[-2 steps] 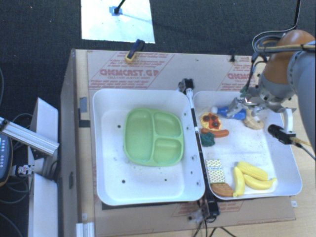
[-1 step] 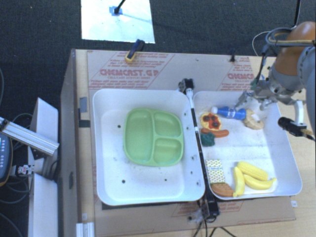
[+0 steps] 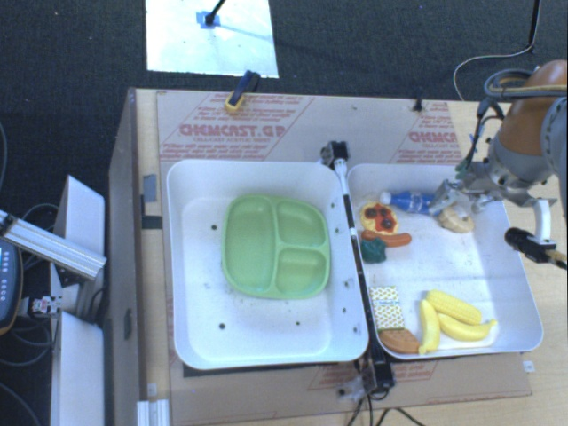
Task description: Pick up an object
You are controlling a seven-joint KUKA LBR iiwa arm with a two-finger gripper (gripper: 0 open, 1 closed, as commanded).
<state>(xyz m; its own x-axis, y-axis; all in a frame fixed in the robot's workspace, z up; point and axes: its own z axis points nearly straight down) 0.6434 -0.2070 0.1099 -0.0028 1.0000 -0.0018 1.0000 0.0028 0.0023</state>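
Dark carpet surrounds a bench (image 3: 266, 118) bearing 2 white bins. At left of centre, the left bin (image 3: 191, 327) holds a green divided plate (image 3: 275, 245). At right, the right bin (image 3: 506, 282) holds a pizza slice (image 3: 380, 217), a sausage (image 3: 388, 238), a dark green item (image 3: 373, 251), a blue bottle (image 3: 410, 202), a checkered packet (image 3: 386, 307), 3 yellow bananas (image 3: 453, 318) and a tan lump (image 3: 457, 221). In the upper right, the gripper (image 3: 461, 198) hangs just over the tan lump; whether it is spread or pinching cannot be told.

Grey arm (image 3: 532, 140) w/ orange band, metal-grey gripper (image 3: 463, 192), thin cables along wrist.
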